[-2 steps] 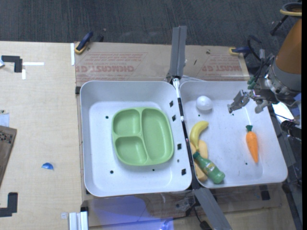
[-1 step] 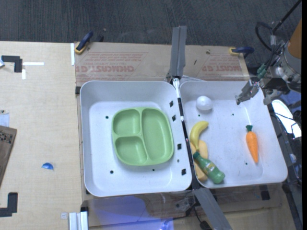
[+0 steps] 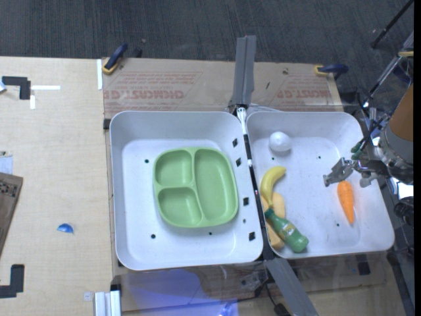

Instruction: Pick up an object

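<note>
So in the camera view the gripper [image 3: 342, 172] hangs low over the right bin [image 3: 316, 125], and honestly I can't tell whether it's spread or pinched. The carrot [image 3: 346, 202] lies right below it, top end almost at the tips, not visibly in its grasp. Further left of the gripper sit a banana [image 3: 272, 180] and a green bottle [image 3: 287, 232]; a white ball [image 3: 280, 141] sits up-left. The green tray [image 3: 196, 187] is way over left in the other bin.

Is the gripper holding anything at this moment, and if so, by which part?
Nothing is held. The gripper hangs over the right bin, just above the top end of the carrot, with nothing between its fingers.
</note>
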